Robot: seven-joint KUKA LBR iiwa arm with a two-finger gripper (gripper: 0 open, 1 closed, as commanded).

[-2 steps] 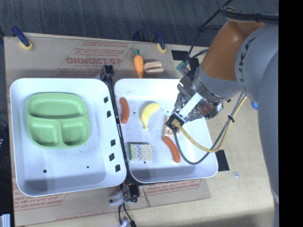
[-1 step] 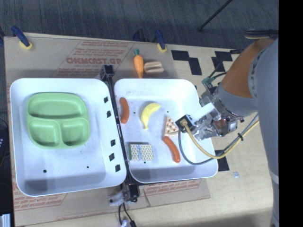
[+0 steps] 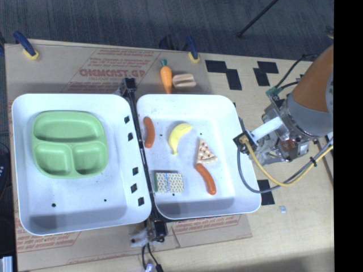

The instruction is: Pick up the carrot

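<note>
Carrot (image 3: 165,77): lying on the tabletop (image 3: 295,225) just behind the right bin's (image 3: 193,97) far rim, beside a small bun (image 3: 184,81).
Gripper (image 3: 283,148): well apart, right of that bin; tangled in cables, so I can't tell its grip.

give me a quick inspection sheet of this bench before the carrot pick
surface: cardboard-covered bench bearing left bin and right bin side by side
job's things: carrot lies outside the bins, on the cardboard just beyond the right bin's far rim
clutter: bun beside the carrot; green divided plate in left bin; two sausages, banana, pizza slice, patterned block in right bin
grippers: hand outside the right bin's right rim, well apart from the carrot
cables: dark cable at the bench's near edge
surroundings: blue clamps on the far edge; dark carpet beyond
</note>
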